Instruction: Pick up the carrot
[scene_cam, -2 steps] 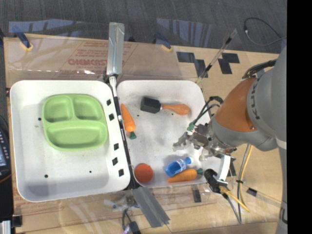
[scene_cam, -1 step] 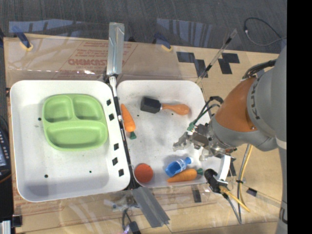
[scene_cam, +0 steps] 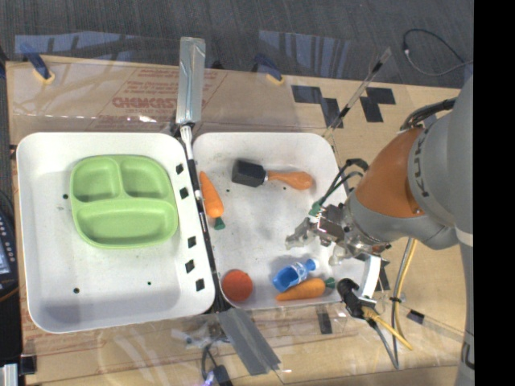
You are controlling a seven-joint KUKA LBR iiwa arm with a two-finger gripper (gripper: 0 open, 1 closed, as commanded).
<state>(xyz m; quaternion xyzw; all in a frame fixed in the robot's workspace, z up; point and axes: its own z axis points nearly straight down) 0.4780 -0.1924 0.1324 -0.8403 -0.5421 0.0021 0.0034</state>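
Note:
Two carrots lie in the right bin [scene_cam: 265, 145]. One carrot [scene_cam: 212, 197] lies along the bin's left wall, with its green stub toward the front. The other carrot [scene_cam: 302, 289] lies along the front wall, just below a small blue bottle [scene_cam: 291, 275]. My gripper [scene_cam: 310, 230] hangs over the right-middle of this bin, a little above the blue bottle and the front carrot and well to the right of the left carrot. I see nothing held in it.
A brush [scene_cam: 264, 174] with a black head and orange handle lies at the back of the right bin. A red ball [scene_cam: 236, 285] sits in the bin's front left corner. The left bin [scene_cam: 40, 240] holds a green divided plate [scene_cam: 123, 199].

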